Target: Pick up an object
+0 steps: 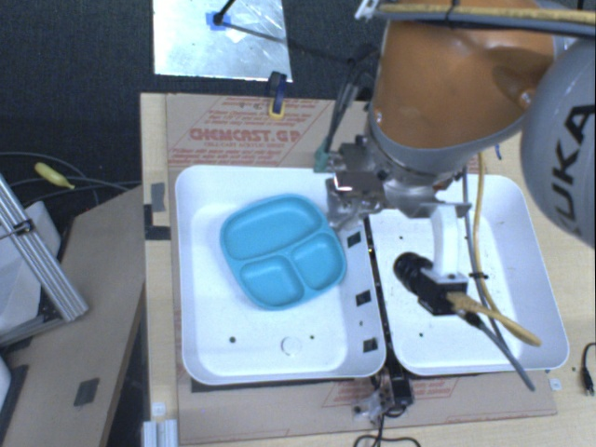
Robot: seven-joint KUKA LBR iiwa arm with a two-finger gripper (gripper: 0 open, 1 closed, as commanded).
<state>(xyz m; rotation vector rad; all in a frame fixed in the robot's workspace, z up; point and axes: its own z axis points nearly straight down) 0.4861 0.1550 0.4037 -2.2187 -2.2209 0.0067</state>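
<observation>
blue divided plate (pixel 282 250) centre of left bin (pixel 200 343) | tool (pixel 346 198) at plate's 2 o'clock, just beside it | grip state: cannot tell

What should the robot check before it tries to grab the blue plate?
1. Something to pick: ok. The plate lies in the left bin.
2. Plate lying flat, with nothing on top: ok.
3. Gripper over the plate's middle: not ok. It hangs at the plate's upper right corner, by the wall between the bins.
4. Gripper ready to grab: cannot tell. The arm hides it from above.
5. Room around the plate: ok. White floor shows on its left and below it.
</observation>
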